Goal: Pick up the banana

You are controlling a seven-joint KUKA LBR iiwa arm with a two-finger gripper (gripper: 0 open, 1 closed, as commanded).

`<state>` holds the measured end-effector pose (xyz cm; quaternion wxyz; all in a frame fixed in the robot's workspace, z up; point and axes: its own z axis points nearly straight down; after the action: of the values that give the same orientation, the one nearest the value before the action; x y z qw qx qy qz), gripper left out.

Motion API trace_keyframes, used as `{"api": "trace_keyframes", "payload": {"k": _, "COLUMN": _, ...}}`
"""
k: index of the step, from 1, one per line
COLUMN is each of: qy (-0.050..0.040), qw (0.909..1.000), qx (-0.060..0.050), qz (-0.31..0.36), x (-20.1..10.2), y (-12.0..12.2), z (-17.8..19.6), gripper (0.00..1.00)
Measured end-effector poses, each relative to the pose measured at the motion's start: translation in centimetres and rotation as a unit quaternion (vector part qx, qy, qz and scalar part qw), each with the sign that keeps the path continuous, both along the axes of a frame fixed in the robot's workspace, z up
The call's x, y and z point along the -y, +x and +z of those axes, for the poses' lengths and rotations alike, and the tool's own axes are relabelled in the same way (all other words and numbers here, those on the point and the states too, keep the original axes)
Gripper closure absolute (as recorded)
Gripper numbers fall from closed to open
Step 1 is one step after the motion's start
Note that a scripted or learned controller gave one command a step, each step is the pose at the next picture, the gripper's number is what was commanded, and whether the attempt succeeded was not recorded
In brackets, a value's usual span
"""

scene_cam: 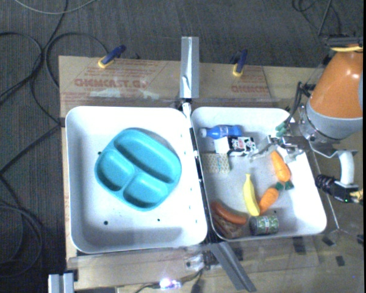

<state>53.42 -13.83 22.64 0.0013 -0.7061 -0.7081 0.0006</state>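
Your jaws (279,144) hover at the right bin's (305,224) upper right, above a carrot (281,166); spread or pressed together, you cannot tell. Banana (250,195) lies free mid-bin, well short of them, second carrot (268,198) touching its right side, sausage (227,213) and a can (264,224) near its lower end. Aim for the banana's upper half, across its width, clear of the neighbours.

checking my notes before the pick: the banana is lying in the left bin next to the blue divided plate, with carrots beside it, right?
Not quite. The camera view shows the banana lying in the right bin, with the carrots beside it. The blue divided plate sits alone in the left bin.
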Motion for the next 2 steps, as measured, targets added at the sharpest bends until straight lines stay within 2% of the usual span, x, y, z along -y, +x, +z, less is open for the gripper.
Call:
{"api": "trace_keyframes", "payload": {"k": 1, "qy": 0.0004, "qw": 0.9999, "qx": 0.0, "qz": 0.015, "x": -0.14, "y": -2.68, "z": -13.35, "gripper": 0.0}}
{"api": "trace_keyframes", "payload": {"k": 2, "qy": 0.0009, "qw": 0.9999, "qx": 0.0, "qz": 0.016, "x": -0.2, "y": -2.68, "z": -12.53, "gripper": 1.0}}
